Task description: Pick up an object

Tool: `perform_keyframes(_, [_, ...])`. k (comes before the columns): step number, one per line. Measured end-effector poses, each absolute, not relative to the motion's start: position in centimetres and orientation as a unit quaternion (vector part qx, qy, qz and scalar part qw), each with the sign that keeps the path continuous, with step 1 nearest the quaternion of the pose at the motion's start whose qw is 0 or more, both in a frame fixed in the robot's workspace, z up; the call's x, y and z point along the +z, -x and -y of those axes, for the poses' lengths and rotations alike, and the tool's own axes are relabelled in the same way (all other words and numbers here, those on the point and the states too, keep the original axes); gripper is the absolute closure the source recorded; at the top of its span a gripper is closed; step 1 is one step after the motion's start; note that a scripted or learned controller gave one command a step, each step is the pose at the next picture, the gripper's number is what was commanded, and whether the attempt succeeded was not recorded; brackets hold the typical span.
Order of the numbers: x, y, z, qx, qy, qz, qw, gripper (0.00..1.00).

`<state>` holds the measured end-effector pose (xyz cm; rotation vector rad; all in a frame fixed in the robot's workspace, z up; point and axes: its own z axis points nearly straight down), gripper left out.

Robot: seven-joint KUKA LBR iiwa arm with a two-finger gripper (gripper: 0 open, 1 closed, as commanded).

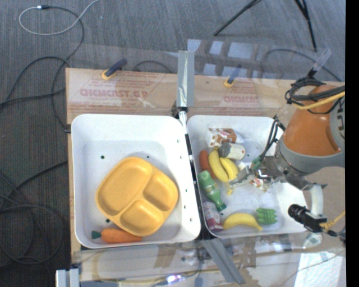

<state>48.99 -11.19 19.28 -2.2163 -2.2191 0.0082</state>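
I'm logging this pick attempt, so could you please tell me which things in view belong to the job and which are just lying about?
Job:
gripper, low in the right bin
bananas beside it
green bottle
lone banana

Lying about:
yellow tray and carrot in the left bin
clamps on the back board
floor cables

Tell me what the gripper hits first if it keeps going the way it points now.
The gripper reaches in from the right of the right bin and points left. Going straight on, it would likely meet the pair of bananas first, though depth is hard to judge from this slanted view.
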Motion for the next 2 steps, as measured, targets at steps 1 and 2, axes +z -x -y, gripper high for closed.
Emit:
perform_keyframes(1, [9.1, -52.3, 14.2, -0.0011, 0.666, 0.746, -0.001, 0.00])
perform_keyframes(2, [8.9, -59.3, 12.3, -0.0015, 0.697, 0.717, -0.005, 0.00])
